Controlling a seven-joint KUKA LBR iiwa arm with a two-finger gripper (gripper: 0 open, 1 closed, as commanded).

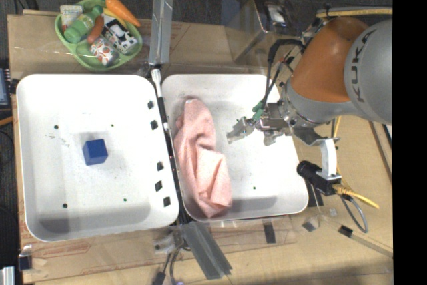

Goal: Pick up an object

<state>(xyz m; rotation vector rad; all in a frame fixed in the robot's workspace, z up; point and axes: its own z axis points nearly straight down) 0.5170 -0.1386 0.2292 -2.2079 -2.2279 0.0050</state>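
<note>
Approach step: my gripper (235,133) hangs with jaws apart and unladen; next, descend onto the pink cloth (200,157).

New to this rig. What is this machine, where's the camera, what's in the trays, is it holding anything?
One camera looks down at a slant on a bench with two shallow white bins. The grey robot arm with an orange band reaches in from the right; its two-finger gripper hangs over the right bin with nothing between its fingers. A crumpled pink cloth lies in that bin. A small blue cube sits in the left bin. A green bowl of toy food stands behind the bins.
</note>
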